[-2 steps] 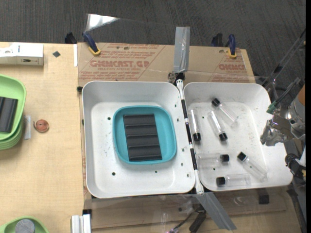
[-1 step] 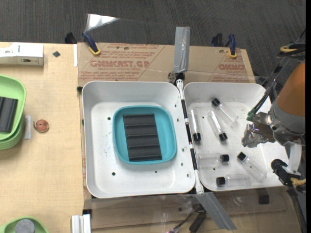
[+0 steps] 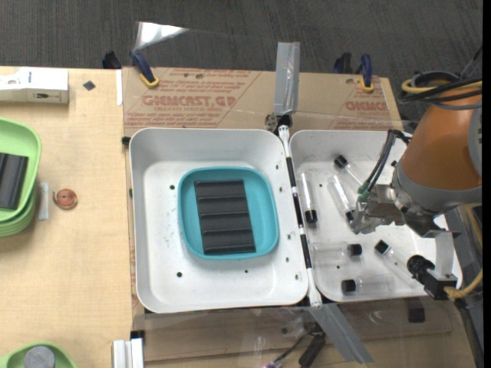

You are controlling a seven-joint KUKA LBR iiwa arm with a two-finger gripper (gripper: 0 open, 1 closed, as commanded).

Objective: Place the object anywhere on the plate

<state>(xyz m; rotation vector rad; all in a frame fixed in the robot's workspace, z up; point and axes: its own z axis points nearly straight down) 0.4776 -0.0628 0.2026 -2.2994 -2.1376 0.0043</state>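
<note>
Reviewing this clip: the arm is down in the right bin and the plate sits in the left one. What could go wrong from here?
1. The clear tubes in the right bin are transparent, so the gripper could easily close on nothing.
2. Several tubes and black caps lie close together; a grasp may nudge or catch a neighbour.
3. The teal plate already carries a dark ribbed block, so a round tube set there might roll off.

A teal plate [image 3: 228, 213] with a dark ridged block [image 3: 224, 216] sits in the left bin [image 3: 153, 278]. The arm [image 3: 441, 156] hangs over the right bin [image 3: 322, 278], its tool [image 3: 359, 217] low among clear tubes [image 3: 338, 192] and small black caps [image 3: 354, 249].
</note>
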